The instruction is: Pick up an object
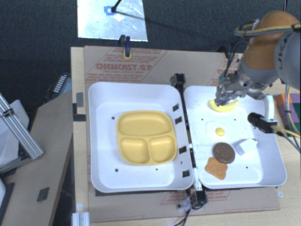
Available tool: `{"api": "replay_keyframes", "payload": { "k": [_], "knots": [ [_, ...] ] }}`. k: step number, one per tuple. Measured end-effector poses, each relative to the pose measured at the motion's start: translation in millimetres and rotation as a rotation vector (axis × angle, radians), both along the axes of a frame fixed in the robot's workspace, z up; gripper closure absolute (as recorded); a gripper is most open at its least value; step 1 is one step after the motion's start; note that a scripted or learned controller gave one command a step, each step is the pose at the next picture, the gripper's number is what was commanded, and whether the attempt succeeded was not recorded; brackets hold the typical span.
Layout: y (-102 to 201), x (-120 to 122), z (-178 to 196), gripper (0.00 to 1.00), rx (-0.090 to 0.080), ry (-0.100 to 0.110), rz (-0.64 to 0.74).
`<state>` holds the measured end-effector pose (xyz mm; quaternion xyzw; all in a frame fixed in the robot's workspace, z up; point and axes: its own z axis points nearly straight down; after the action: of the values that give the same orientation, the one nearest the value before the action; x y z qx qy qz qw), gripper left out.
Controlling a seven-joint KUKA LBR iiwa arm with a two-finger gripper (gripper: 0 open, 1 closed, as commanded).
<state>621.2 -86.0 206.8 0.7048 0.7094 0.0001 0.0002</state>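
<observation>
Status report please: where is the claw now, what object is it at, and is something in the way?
Claw down at the yellow banana piece, right bin far end. Grasp not confirmed. Small yellow ball, brown disc nearer, apart, not blocking.

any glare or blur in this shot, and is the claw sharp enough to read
In the camera view, the shiny sheet at the top throws bright glare; the white bins look evenly lit with soft shadows along their walls; the claw, low over the yellow banana-shaped piece, is small and slightly soft, so its detail is hard to read; the yellow tray is fairly sharp.
</observation>
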Motion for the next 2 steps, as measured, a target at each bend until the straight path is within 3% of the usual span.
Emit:
{"api": "replay_keyframes", "payload": {
  "k": [2],
  "knots": [
    [96.8, -18.5, 25.0, 1.00, 0.001, -0.001, 0.001]
  ]
}}
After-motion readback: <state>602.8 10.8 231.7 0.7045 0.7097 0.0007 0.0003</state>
